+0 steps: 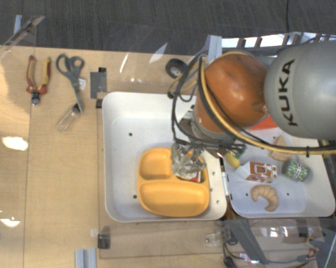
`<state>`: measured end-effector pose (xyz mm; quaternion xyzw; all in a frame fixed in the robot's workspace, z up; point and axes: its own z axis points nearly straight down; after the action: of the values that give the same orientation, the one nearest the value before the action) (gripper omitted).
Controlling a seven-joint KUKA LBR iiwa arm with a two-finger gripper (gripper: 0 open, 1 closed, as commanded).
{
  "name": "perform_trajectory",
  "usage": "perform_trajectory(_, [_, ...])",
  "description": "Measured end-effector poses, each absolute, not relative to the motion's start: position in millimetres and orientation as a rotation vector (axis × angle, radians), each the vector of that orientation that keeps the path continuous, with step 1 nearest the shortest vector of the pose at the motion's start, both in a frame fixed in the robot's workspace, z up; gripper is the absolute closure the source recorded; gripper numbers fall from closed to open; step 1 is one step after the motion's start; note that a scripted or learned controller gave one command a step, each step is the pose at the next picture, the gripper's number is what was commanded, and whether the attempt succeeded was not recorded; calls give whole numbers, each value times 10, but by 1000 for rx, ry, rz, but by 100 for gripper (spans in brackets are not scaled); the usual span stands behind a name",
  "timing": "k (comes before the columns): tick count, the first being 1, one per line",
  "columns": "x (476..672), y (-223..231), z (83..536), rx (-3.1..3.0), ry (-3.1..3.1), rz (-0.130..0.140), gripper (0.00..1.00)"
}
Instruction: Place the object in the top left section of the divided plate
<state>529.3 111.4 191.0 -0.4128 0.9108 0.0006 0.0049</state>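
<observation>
While gripper (187, 162) hovers over yellow divided plate (171, 197), croissant (266, 195) in right bin (324, 202).

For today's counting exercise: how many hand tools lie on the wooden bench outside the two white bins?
2: red-handled pliers at far left, and grey-handled scissors just right of them. The arm may hide others.

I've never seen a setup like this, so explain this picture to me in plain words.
A single camera looks down at a slant on a bench. The big grey and orange machine is a robot arm reaching in from the right. Its gripper hangs over a yellow divided plate in the left white bin; whether it holds anything is unclear. The right bin holds a croissant, a small carton and a green can. Scissors and pliers lie on the bench.
</observation>
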Motion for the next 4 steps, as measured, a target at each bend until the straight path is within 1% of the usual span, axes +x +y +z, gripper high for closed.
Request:
perform_trajectory(1, [5400, 523, 1860, -1242, 2876, -1, 100])
perform_trajectory(2, [5422, 1169, 2224, -1226, 2881, 1, 100])
perform_trajectory(3, [5066, 774, 3236, -1200, 2889, -2, 100])
perform_trajectory(4, [5054, 1225, 3257, -1657, 2654, -2, 100])
